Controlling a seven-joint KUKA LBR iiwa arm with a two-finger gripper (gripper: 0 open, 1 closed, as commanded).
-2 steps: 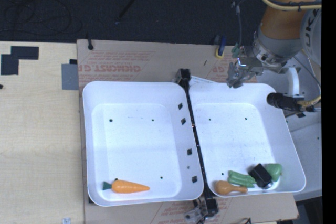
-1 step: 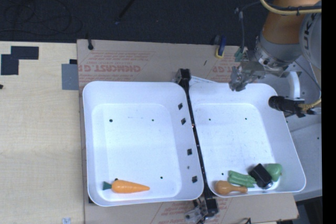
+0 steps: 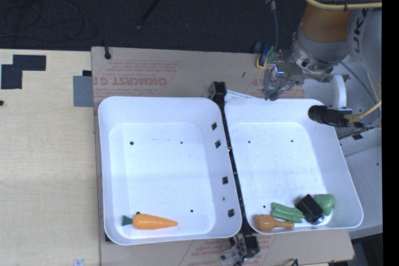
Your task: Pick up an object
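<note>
**Arm parked at top right, objects low in both bins**

Far left of frame: pale wood bench [image 3: 43, 165] w/ dark rectangular marks at upper left. A brown cardboard sheet [image 3: 162, 71] lies under both bins, printed lettering visible upside down.

Left bin [image 3: 112, 134], centre-left of frame: white, shallow, a few small dark dots on floor. One item inside: toy carrot [image 3: 154, 222], orange w/ green stub end pointing left, lying flat near the bin's lower-left corner, close to the bottom wall.

Centre: black divider strip [image 3: 227, 162] w/ small clips runs top to bottom where the two bins meet.

Right bin [image 3: 349, 177], centre-right: cluster of items along its bottom wall, lower right of frame. L to R: orange-tan pear-shaped piece [image 3: 273, 223], narrow end pointing right; dark green ridged piece [image 3: 287, 213] just above and touching it, poss. a pea pod or beans, hard to tell; black block [image 3: 310, 208] tilted, overlapping the green piece's right end; lighter green rounded item [image 3: 325, 201] behind the block, partly hidden.

Upper right of frame: arm [image 3: 340, 3], orange band and grey housing, yellow cable looped on top. Gripper [image 3: 274, 87] hangs at the top edge of the right bin, over the rim / cardboard, well apart from all objects. Nothing seen between fingers; whether they're spread or closed I can't tell, too small and cluttered.
</note>
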